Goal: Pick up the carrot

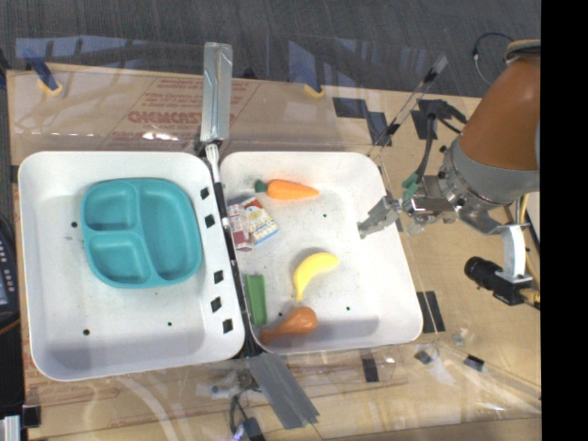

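The carrot (290, 190), orange with a dark green stub at its left end, lies at the back of the right bin (390, 283), near the divider. My gripper (375, 221) hovers over the right bin's right side, well to the right of the carrot and apart from it. Nothing is between its fingers.
In the right bin also lie a small red-and-white carton (250, 224), a yellow banana (312, 272), a green stick (255, 299) and an orange-brown piece (292, 322) at the front edge. A teal sectioned plate (142, 231) sits in the left bin (46, 338).
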You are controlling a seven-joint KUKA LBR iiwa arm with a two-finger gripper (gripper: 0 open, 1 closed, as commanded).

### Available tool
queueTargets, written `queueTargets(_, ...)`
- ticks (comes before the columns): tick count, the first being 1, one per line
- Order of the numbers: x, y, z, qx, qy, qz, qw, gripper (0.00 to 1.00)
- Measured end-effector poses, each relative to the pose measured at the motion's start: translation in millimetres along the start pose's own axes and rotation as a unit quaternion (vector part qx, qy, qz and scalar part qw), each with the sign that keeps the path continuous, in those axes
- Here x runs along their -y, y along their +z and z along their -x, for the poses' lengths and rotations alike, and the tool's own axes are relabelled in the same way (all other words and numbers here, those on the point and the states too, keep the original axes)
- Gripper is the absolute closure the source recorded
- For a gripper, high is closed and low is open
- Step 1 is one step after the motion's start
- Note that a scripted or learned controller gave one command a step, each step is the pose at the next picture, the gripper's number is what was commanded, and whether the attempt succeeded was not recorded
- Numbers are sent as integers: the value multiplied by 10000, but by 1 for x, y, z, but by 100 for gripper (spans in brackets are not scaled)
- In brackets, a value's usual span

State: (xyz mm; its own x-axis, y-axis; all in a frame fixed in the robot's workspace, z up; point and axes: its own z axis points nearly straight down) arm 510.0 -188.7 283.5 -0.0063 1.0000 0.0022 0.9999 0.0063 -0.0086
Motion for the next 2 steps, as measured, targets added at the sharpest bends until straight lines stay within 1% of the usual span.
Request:
queueTargets(1, -3, 47, -3, 2, -416, -1, 9991, 0)
queueTargets(2, -69, 184, -42, 5, -300, -10, 9995, 0)
